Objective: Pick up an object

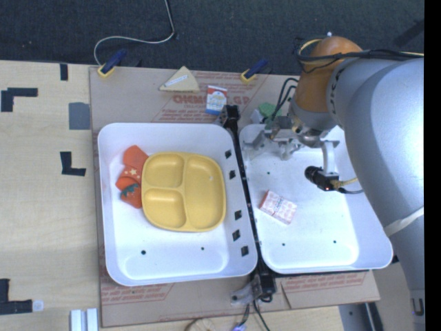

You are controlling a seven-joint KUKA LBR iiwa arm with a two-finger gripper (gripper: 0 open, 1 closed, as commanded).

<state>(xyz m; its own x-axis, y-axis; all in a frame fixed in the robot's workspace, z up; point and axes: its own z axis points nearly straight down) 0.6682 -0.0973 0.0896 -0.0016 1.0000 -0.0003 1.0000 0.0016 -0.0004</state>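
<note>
Nearest, open white floor along the front rim of the right bin (344, 257). Just beyond, a small pink-and-white packet (278, 207) lying flat, apart from every wall. Left bin (172, 267) crowded by a yellow divided plate (185, 189), orange toy (131, 176) pressed against its left edge. Farthest, gripper (275, 138) at the right bin's back-left corner; jaws' state: cannot tell.

Both white bins (124, 267) look like smooth, faintly glossy plastic. The yellow divided plate (185, 190) is matt plastic. At three o'clock from it, the small pink packet (278, 207) shows a shiny wrap. Brown cardboard sheet (138, 92) beneath looks dull and papery.
</note>
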